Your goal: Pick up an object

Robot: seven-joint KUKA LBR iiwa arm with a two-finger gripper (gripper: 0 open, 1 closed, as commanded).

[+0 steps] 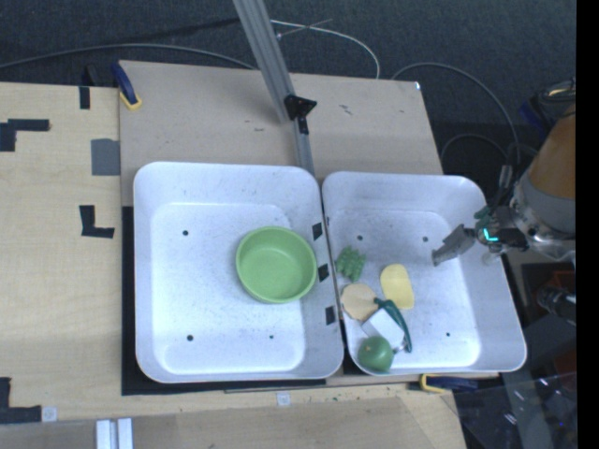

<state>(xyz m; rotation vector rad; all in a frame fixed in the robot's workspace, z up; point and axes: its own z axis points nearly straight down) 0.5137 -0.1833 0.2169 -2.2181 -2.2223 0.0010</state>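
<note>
Dark carpeted floor behind, light wood bench [56, 279] across the left and middle of the frame, two white bins side by side on it. Left bin [164, 251]: one green bowl [276, 265], upright, slightly right of its centre. Right bin [459, 335]: cluster of five things in its lower left part. One small green leafy piece [351, 264] at the top of the cluster, near the divider. One yellow oblong piece [398, 286], long axis running up-down in the frame, slightly tilted. One tan round piece [357, 300] just left of it, touching or nearly. One white block with a dark green handle-like strip [391, 324], the strip's long axis running diagonally from upper left to lower right. One green ball [376, 353] at the bin's lower rim, just below the white block. Gripper [453, 247] at the right bin's upper right area, arm coming in from the frame's right, well apart from the cluster. Jaws: cannot tell open or closed, nothing visibly between them.
</note>
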